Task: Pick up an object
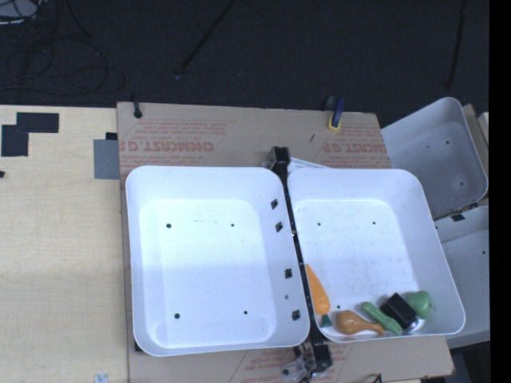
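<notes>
The right bin [367,190] holds a small cluster of objects along its near edge. An orange carrot-shaped piece [318,290] lies against the bin's left wall. A tan, pear-shaped piece [355,322] rests beside it at the front. A green elongated piece [380,316] lies next to a black block [398,310], and a green round piece [419,302] sits at the right end of the cluster.
The left bin [204,186] stands beside the right one, joined along a black divider with clips [286,230]. Both rest on a cardboard sheet [207,138] on the wooden bench. A grey metal plate [435,154] sits at the right. A blue and yellow clamp [335,113] stands at the cardboard's far edge.
</notes>
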You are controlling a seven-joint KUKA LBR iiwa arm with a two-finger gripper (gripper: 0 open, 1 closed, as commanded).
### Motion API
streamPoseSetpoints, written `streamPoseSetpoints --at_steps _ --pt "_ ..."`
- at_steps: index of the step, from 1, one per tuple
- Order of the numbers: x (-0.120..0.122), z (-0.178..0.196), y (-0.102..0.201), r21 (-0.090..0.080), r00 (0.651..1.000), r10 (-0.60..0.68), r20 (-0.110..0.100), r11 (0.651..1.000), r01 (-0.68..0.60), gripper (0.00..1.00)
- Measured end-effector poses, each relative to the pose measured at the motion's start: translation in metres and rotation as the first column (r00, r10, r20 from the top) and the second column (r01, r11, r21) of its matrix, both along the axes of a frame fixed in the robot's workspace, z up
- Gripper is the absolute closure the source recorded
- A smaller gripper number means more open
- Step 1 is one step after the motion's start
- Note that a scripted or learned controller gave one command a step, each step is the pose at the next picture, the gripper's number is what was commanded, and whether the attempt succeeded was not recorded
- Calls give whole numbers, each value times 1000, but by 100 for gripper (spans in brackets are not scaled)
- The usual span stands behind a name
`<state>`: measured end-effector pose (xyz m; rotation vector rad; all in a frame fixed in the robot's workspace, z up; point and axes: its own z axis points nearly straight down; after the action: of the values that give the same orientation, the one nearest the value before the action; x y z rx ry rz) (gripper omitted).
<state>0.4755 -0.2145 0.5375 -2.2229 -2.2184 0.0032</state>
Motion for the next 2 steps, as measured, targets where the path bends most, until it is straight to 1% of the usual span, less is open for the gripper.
streamPoseSetpoints --at_steps 2 --pt "1 0 2 1 1000 7 -1 1000 -7 0"
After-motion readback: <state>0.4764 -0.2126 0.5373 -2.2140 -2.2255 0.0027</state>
